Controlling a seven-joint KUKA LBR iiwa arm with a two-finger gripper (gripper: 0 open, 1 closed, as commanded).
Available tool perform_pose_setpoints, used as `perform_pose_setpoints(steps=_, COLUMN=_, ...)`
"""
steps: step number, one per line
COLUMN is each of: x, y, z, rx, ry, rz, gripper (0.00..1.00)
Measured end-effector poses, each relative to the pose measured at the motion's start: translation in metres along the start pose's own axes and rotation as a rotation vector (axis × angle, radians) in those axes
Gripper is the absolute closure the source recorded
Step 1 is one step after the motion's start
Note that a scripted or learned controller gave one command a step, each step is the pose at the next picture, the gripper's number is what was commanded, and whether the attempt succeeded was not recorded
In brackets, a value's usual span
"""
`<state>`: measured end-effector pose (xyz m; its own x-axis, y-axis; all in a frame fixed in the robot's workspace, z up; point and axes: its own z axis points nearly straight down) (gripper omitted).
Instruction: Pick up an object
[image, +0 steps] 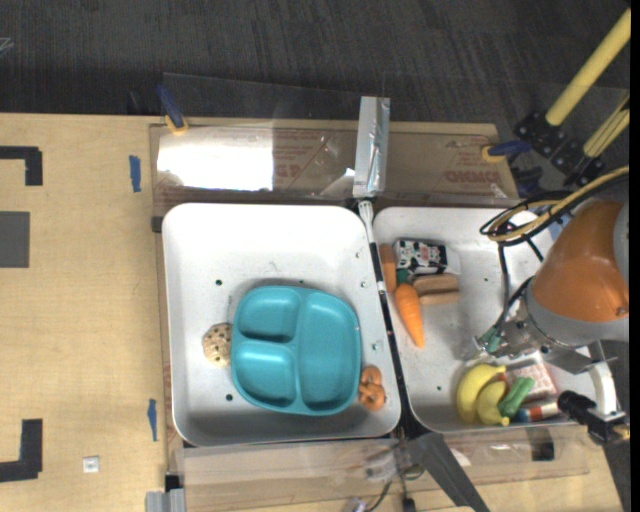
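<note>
Two shallow white bins sit side by side on the bench. The left bin (190, 240) holds a teal divided plate (297, 347) with three compartments, lying flat and taking up the lower middle of the bin. A speckled cookie (216, 343) lies against the plate's left edge, and a small orange-brown pastry-like toy (371, 388) sits at the plate's lower right corner, near the wall shared with the other bin.

The right bin (455, 225) holds the rest. A small black-and-white box (421, 256) lies near its upper left, with a tan cylinder (436, 288) just below it. A toy carrot (408, 312) lies beside the dividing wall, its tip pointing toward the lower edge. In the lower part of the bin a yellow banana-like toy (478, 391) lies curled, touching a green piece (514, 397) on its right, and a pink-and-white packet (533, 378) lies just beyond those, partly under the arm.

The arm, with its orange band (590, 275), reaches in over the right side of this bin. The gripper (508, 340) hangs just above the banana and the packet; whether it is released or clenched cannot be told from this angle, and nothing is visibly held in it.
</note>
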<state>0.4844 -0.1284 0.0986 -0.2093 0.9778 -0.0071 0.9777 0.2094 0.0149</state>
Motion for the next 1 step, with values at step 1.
perform_pose_setpoints(steps=1, x=0.0001, y=-0.0004, z=0.0006, rx=0.001, ry=0.001, rz=0.0, gripper=0.0)
